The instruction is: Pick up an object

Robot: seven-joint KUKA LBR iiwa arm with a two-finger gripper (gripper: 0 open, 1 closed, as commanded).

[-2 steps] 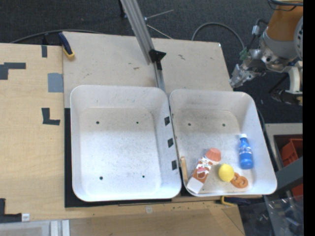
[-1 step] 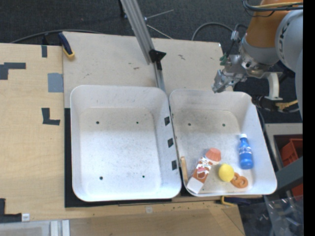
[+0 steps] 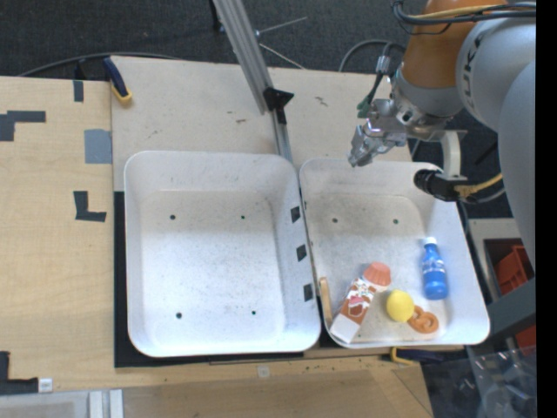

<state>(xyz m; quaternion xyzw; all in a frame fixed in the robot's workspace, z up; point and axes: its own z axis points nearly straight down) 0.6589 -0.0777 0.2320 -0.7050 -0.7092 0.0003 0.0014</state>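
My gripper [image 3: 360, 156] hangs above the far rim of the right bin [image 3: 365, 212], its fingertips close together with nothing between them. Down in that bin's near right corner lie a white tube with an orange cap [image 3: 360, 299], a yellow ball [image 3: 399, 306], an orange pretzel-shaped piece [image 3: 425, 321] and a small blue bottle with a white cap [image 3: 433, 271]. All of them sit well in front of the gripper, apart from it.
The left bin [image 3: 209, 251] adjoins the right one. A slanted metal rail [image 3: 252, 68] runs from the top down to the seam between the bins. Black cables loop near the wrist [image 3: 452, 184]. A blue and yellow clamp [image 3: 117, 81] lies at the bench's far left.
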